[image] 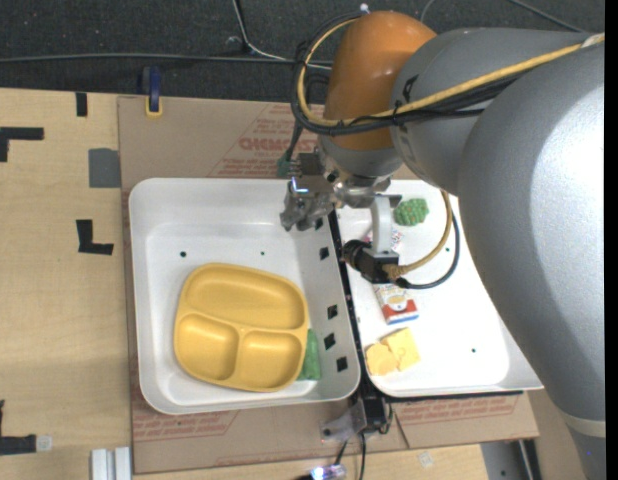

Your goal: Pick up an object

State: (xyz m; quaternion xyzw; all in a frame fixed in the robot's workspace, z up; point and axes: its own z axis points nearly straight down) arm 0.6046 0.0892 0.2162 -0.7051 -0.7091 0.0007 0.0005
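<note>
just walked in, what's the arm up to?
The grey KUKA arm with the orange band reaches in from the right, its gripper sitting low over the divide between the two shallow white bins, near their far edge. Nothing can be seen between its fingers. The left white bin holds a yellow three-compartment plastic tray with a green item tucked against its right side. The right white bin holds a small green bumpy object, a red, white and blue packet and a yellow block.

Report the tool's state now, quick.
Tool: cannot be told; it sits above the divide between the left bin and the right bin, with no object seen in it.
</note>
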